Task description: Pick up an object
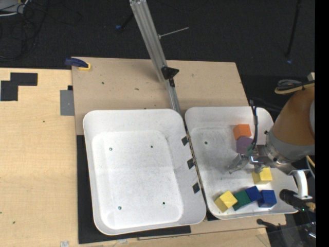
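Observation:
The right bin (213,138) holds several blocks. An orange block (242,131) lies at its far right, and a purple block (243,144) touches its near side. My gripper (242,162) hangs low in this bin, just in front of the purple block and left of a small yellow block (264,175). Nothing is visibly held. Along the bin's near edge lie a larger yellow block (225,200), a green block (240,199) and two blue blocks (253,192) (268,198). The arm's orange band (294,125) covers the bin's right rim.
The left bin (133,174) sits beside the right one, with black clips (189,162) along the shared edge. A slanted metal rail (151,40) rises behind the bins. A blue and yellow clamp (78,63) lies on the bench's far left corner.

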{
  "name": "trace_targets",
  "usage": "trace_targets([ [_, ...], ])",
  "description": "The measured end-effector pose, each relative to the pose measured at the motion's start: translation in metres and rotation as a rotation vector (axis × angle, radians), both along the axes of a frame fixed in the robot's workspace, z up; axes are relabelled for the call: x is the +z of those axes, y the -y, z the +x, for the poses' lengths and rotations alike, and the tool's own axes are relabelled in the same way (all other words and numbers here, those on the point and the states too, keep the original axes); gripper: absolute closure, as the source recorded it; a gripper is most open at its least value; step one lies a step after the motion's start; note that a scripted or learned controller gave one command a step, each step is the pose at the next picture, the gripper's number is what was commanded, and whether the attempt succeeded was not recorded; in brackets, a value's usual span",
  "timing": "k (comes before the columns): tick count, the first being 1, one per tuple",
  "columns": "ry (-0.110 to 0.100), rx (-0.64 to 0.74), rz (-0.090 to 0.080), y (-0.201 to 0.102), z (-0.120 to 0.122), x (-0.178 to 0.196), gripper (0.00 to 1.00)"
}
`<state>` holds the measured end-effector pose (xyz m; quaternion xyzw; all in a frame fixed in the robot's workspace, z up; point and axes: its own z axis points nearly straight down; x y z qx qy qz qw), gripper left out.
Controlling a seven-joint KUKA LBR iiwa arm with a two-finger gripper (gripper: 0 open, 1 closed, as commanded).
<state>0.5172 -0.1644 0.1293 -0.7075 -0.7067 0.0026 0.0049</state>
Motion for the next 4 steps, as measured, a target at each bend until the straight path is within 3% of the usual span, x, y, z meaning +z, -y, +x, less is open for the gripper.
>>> trace_targets([
  [1,0.009,-0.001,-0.002,-0.001,0.001,-0.039,0.00],
  [2,0.008,-0.007,0.000,0.000,0.000,-0.027,1.00],
  [4,0.014,0.001,-0.004,0.008,0.004,0.087,1.00],
])
